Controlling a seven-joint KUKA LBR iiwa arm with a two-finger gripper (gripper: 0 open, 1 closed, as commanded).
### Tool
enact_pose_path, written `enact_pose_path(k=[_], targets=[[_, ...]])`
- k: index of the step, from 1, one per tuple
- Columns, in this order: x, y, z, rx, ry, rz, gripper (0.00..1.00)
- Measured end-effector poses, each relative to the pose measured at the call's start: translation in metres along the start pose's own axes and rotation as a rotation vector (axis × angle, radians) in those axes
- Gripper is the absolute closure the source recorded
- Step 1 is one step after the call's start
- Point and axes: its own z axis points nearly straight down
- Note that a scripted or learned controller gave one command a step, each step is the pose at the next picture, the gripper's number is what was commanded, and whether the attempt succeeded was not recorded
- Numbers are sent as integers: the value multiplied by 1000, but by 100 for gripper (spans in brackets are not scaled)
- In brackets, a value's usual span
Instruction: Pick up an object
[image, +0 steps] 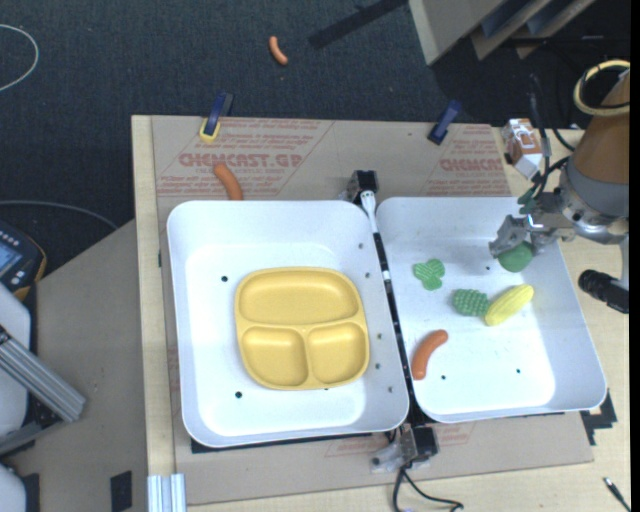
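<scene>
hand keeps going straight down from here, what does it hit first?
Most likely the round green object directly under the hand; it already overlaps it in the camera view. The height gap is unclear. Past it lies the right bin floor.

- A green ball (517, 258) sat near the top of the right bin (560, 380).
- A yellow corn (509, 303) lay tilted, touching a bumpy green toy (469, 300).
- A small green leaf (429, 273) lay apart.
- An orange sausage (429, 353) lay slanted.
</scene>
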Motion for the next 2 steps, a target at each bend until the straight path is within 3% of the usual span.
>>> enact_pose_path(k=[1, 2], targets=[[1, 10, -61, -2, -1, 0, 100], [0, 11, -64, 3, 0, 1, 100]])
